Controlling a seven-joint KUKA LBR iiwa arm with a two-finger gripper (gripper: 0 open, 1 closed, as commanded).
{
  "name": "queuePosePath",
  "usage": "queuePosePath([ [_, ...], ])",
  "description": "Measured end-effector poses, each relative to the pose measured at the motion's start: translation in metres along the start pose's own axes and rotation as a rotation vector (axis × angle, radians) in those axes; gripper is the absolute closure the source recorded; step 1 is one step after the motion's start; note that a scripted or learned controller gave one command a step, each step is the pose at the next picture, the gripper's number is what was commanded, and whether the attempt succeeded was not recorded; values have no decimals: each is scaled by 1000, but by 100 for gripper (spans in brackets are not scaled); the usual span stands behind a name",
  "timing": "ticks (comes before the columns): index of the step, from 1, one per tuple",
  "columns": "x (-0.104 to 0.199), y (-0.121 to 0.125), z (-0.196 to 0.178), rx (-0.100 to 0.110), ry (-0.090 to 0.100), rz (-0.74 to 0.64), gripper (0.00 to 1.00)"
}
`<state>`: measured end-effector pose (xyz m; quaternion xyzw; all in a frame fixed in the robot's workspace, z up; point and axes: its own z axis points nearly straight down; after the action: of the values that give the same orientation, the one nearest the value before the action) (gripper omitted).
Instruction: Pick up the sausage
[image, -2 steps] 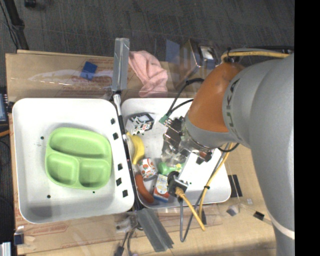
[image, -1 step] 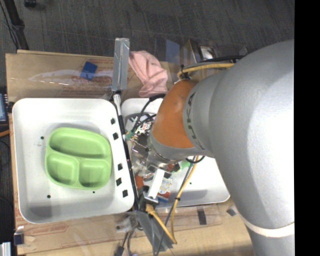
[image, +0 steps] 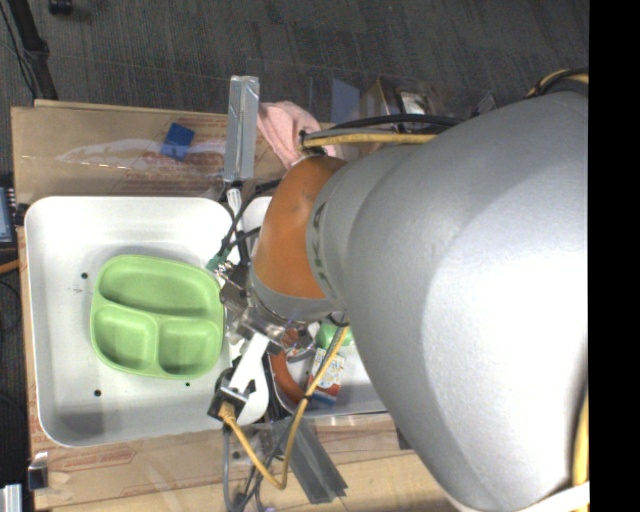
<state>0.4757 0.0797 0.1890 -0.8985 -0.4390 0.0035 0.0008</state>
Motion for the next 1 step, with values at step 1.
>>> queuePosePath([
  [1,25,-20,28,4,-1,-215,100],
])
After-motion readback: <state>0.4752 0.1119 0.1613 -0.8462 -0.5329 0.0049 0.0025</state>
